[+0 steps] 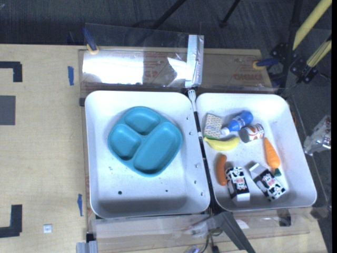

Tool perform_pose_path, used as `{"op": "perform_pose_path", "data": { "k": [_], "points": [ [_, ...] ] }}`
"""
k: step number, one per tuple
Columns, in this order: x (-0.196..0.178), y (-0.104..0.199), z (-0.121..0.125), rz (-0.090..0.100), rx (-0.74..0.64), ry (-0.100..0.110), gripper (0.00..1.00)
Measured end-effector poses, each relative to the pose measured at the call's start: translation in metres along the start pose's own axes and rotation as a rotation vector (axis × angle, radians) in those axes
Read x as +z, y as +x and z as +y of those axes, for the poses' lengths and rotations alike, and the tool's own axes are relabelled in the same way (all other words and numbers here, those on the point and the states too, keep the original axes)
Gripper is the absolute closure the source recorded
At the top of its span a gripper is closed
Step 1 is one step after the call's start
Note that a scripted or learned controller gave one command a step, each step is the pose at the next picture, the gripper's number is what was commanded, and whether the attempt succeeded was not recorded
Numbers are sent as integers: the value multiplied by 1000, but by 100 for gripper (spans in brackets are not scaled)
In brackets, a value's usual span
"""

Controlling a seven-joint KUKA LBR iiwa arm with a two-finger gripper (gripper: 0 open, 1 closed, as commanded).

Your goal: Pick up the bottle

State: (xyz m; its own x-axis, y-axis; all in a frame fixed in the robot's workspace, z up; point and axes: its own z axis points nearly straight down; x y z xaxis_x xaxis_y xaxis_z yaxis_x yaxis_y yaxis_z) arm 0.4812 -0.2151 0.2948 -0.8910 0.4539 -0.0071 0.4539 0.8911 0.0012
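The bottle (238, 123) is blue with a white cap and lies on its side in the back half of the right bin (295, 121). Its cap end points left, toward a yellow banana (220, 143). A small can (251, 133) with a grey lid and a red and white side touches the bottle's front right side. A checkered tan square (212, 123) lies just left of the bottle.
The right bin also holds two orange carrots (271, 155) (221, 169) and two black-and-white cartons (238, 183) (269, 184) at the front. A blue sectioned plate (146, 139) lies in the left bin (100, 115). A blurred grey shape (319, 136) sits past the right bin's right rim.
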Motion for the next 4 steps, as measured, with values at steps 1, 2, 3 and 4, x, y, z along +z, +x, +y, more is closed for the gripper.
{"op": "perform_pose_path", "data": {
  "k": [1, 2, 3, 4],
  "points": [
    [-140, -4, 4, 2, -146, 0, 100],
    [-142, -5, -7, -3, -388, 0, 100],
    [-142, 13, 25, 3, -758, -2, 100],
    [-142, -9, 3, -3, -1141, 0, 100]
  ]
}}
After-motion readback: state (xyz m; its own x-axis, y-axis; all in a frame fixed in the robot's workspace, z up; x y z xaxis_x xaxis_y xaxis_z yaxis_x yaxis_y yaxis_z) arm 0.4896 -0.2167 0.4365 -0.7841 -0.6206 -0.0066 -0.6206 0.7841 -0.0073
